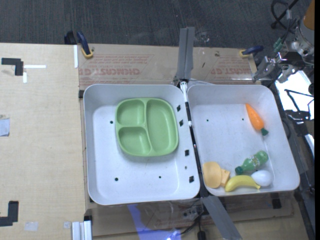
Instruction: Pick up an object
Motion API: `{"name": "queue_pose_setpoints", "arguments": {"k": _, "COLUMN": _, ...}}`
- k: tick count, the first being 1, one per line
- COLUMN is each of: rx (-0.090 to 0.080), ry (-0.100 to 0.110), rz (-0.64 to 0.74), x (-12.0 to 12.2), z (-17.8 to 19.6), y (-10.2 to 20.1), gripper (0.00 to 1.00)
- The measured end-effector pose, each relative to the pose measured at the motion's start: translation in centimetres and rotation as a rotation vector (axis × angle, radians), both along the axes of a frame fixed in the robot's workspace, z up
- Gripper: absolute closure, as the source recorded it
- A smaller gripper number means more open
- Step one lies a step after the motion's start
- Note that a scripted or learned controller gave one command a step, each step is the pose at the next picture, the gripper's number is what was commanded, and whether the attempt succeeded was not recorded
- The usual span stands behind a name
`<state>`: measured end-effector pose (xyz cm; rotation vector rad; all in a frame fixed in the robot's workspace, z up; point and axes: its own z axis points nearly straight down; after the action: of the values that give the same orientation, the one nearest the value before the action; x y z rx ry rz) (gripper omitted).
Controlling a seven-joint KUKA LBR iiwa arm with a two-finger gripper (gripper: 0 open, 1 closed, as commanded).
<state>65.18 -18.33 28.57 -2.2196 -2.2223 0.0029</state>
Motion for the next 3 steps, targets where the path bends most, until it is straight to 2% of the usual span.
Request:
{"name": "queue_pose_setpoints", "arguments": {"k": 1, "rx": 0.000, "ry": -0.001, "rz": 0.191, "x": 0.7, "z": -13.0, "y": 2.5, "gripper": 0.00}}
{"name": "queue_pose_setpoints", "arguments": {"k": 2, "rx": 0.000, "ry": -0.003, "rz": 0.392, "x": 0.7, "z": -19.3, "y": -2.2, "gripper": 0.00}}
{"name": "queue_pose_setpoints", "arguments": {"k": 3, "rx": 0.000, "ry": -0.003, "rz": 0.179, "x": 0.3, "z": -19.3, "y": 0.1, "gripper": 0.00}}
